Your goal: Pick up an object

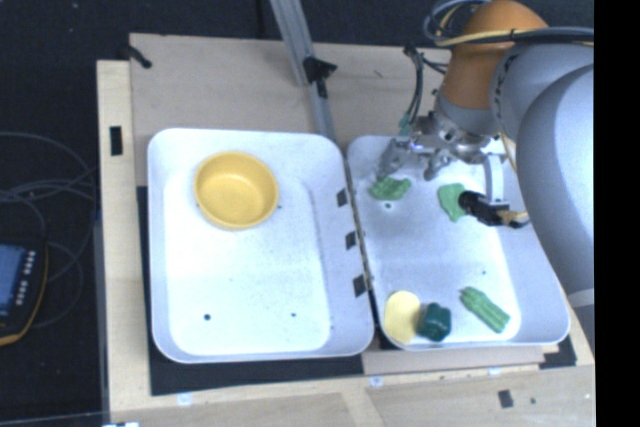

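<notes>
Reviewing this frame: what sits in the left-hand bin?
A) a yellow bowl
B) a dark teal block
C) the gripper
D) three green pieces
A. The yellow bowl rests alone in the upper part of the left bin, while the green pieces and the teal block lie in the right bin.

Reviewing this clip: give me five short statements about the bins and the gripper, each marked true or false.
1. The yellow bowl sits in the left bin. True.
2. The gripper is over the left bin. False: it is over the right bin's far end, near a green piece.
3. The dark green block touches the pale yellow piece. True.
4. The bowl lies upside down. False: its hollow faces up.
5. The right bin holds one object. False: it holds several, including a green piece at its near edge.
</notes>
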### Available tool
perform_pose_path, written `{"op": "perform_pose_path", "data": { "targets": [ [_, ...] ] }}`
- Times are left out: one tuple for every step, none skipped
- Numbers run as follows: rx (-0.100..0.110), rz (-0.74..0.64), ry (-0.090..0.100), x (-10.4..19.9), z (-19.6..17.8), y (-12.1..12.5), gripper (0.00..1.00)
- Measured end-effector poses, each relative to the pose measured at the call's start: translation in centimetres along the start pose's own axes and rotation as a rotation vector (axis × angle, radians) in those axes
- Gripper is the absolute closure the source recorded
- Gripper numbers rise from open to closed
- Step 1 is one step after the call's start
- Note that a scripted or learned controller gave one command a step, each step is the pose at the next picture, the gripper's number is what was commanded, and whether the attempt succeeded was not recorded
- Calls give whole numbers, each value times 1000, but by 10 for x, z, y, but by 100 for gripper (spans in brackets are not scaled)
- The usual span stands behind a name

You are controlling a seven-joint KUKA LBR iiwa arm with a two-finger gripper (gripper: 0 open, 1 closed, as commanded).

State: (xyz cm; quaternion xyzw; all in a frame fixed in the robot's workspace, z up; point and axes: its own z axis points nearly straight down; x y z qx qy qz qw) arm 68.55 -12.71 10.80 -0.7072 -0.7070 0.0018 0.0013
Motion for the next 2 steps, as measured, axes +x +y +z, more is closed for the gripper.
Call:
{"op": "perform_pose_path", "data": {
  "targets": [
    [-7,0,-1,-1,-14,2,100],
    [-11,0,0,-10,-74,3,100]
  ]
}}
